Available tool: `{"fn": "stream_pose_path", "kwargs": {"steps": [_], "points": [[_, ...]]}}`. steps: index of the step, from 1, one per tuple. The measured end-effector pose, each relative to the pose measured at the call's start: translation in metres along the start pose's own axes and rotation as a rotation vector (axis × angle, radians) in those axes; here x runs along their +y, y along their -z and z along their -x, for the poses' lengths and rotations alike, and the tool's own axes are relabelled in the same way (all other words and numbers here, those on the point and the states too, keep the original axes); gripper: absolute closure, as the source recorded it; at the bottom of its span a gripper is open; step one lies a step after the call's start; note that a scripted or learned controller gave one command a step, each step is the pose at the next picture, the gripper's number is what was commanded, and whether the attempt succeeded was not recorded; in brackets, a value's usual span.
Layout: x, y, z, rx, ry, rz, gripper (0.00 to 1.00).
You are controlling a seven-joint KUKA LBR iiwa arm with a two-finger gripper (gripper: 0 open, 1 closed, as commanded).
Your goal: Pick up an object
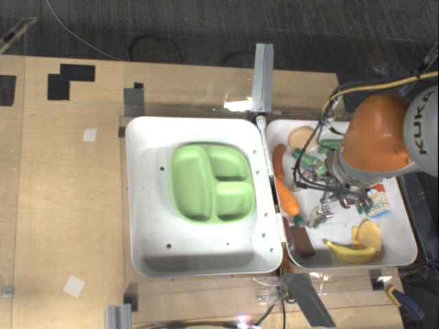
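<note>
The gripper point(328, 208) hangs over the right bin point(409, 249). A carrot point(287, 199) lies to its left, a banana point(351, 251) just below, and a divided tray point(210, 182) far left in the other bin point(145, 204).

White letters "KU" are showing on the grey arm point(420, 125), just right of its orange band point(374, 134); nothing else is reading clearly.

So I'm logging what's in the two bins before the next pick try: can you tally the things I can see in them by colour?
Green: 1, the divided plate
Orange: 1, the carrot
Red: 1, the sausage
Yellow: 1, the banana
Brown: 1, the block
Tan: 2, the round piece and the slice
Total: 7; some things under the arm are too hidden to name.
</note>
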State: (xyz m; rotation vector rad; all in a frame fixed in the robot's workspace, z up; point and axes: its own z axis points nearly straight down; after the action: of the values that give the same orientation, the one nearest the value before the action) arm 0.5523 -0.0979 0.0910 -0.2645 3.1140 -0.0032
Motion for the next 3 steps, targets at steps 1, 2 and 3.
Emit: {"fn": "stream_pose_path", "kwargs": {"steps": [1,2,3], "points": [[0.001,-0.002,0.045,0.001,0.023,0.000,0.00],[0.009,0.001,-0.025,-0.001,-0.050,0.000,0.00],[0.009,0.015,-0.018,-0.017,-0.043,-0.004,1.00]]}}
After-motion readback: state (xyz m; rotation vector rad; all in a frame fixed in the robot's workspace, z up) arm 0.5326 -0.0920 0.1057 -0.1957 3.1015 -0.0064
